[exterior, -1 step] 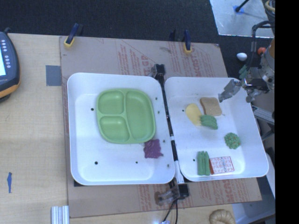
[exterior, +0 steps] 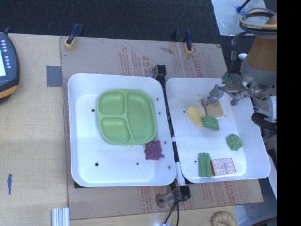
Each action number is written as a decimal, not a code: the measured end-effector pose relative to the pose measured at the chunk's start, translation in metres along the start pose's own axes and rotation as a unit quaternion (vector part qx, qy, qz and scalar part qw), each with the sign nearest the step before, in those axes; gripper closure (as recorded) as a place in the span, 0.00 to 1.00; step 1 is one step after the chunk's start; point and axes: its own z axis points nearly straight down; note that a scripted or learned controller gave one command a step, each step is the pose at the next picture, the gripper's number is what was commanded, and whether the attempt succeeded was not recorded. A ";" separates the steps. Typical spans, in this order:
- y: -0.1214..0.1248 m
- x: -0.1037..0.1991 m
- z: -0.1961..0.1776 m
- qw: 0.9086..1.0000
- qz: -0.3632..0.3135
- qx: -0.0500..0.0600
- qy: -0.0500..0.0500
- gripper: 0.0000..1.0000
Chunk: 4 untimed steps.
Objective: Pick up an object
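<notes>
The gripper point(exterior: 217, 94) stands over the upper part of the right bin point(exterior: 263, 140), reaching in from the right. Two grey fingers point(exterior: 212, 95) project toward the bin's centre; how far apart they stand cannot be told at this resolution, and no item is visible between them.

Candidate objects lie in a cluster just beside and below the fingertips:
- a tan block point(exterior: 215, 109) (possibly a toy slice of bread), directly under the fingertips and nearest to them;
- a yellow piece point(exterior: 194, 114), just left of the tan block, long axis running upper left to lower right;
- a small green piece point(exterior: 210, 123), touching the yellow piece at its lower end.

Farther from the gripper, toward the near edge of the same bin: a green broccoli-like piece point(exterior: 233, 141), a green bundle point(exterior: 204, 164) with its long axis running up and down in the view, and a red-and-white card point(exterior: 222, 166) just beside it.

The left bin point(exterior: 82, 173) holds a green divided plate point(exterior: 127, 117) and a purple piece point(exterior: 154, 150), both well apart from the gripper.

Judgement: the tan block is the likeliest target, since it lies immediately below the fingertips. Crowding by the yellow piece is a risk.
</notes>
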 end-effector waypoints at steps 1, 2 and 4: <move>-0.063 0.017 0.052 1.000 0.002 0.002 0.002 0.00; -0.014 -0.025 0.007 1.000 0.004 -0.006 -0.001 0.00; 0.047 -0.036 0.090 1.000 0.001 -0.004 0.000 0.00</move>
